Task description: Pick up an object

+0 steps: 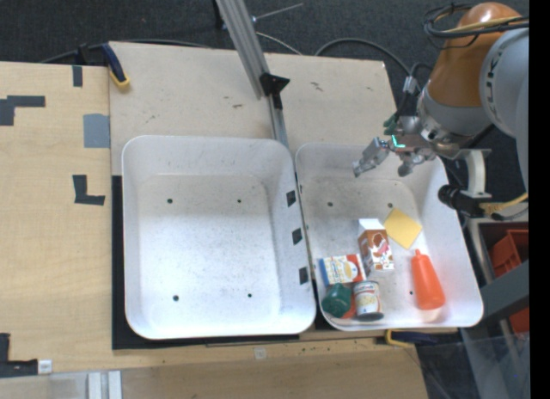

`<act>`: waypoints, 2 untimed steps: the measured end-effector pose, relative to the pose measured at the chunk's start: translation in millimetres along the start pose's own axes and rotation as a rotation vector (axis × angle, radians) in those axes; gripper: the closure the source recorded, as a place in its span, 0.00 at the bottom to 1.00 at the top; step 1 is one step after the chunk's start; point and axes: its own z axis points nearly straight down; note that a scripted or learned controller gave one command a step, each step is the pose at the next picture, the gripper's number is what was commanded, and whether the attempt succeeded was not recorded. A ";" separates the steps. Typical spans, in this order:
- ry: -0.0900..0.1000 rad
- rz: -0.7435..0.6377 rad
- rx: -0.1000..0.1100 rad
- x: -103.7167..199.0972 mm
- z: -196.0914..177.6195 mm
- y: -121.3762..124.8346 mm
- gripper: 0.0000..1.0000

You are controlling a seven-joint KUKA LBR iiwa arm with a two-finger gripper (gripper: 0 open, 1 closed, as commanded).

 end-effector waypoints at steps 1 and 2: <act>-0.001 -0.001 -0.004 0.0 -2.0 0.9 0.00; -0.001 0.000 0.003 2.8 61.7 -5.0 0.00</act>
